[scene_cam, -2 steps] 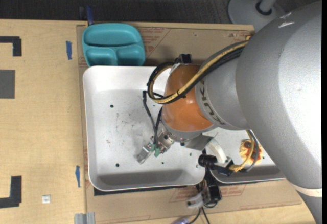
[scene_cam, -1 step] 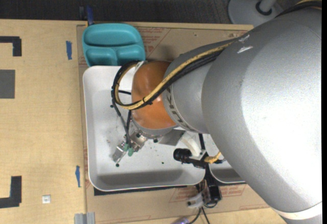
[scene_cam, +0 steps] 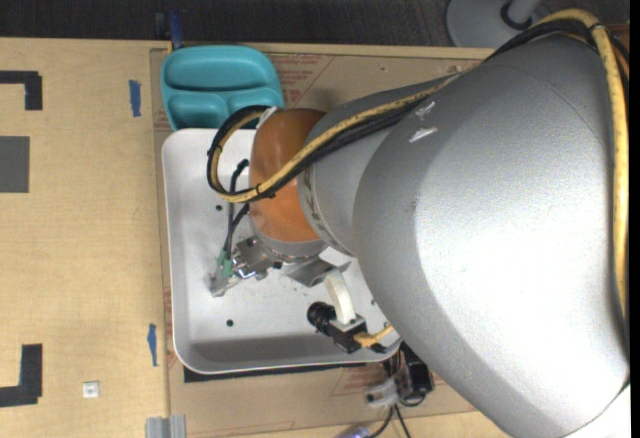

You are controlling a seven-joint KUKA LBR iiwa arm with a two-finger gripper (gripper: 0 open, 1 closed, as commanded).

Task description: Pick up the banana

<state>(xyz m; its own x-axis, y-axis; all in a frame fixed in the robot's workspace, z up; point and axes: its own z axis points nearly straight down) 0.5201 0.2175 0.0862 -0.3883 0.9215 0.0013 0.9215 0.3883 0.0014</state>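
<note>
Yellow is what I look for, and I find none on the bare white floor of the bin [scene_cam: 195, 226]; the banana is either hidden under my own arm [scene_cam: 480, 206] or lies in a part of the bench my bulk covers, I cannot tell which. What I can say is where I am: my gripper [scene_cam: 226, 271] is low over the bin's left middle, close to the floor, with the orange band [scene_cam: 275, 176] just above it and black and yellow cables [scene_cam: 235, 166] looping beside. Whether the gripper is spread or closed I cannot tell from this slant, and I see nothing caught in it.

I judge this as the reach or search step, with no grasp made yet. Next I would need to find the fruit, line up across its narrow width, come down, and close before lifting. A teal tray [scene_cam: 215, 81] sits at the bin's far edge, on the brown bench [scene_cam: 80, 226]
</note>
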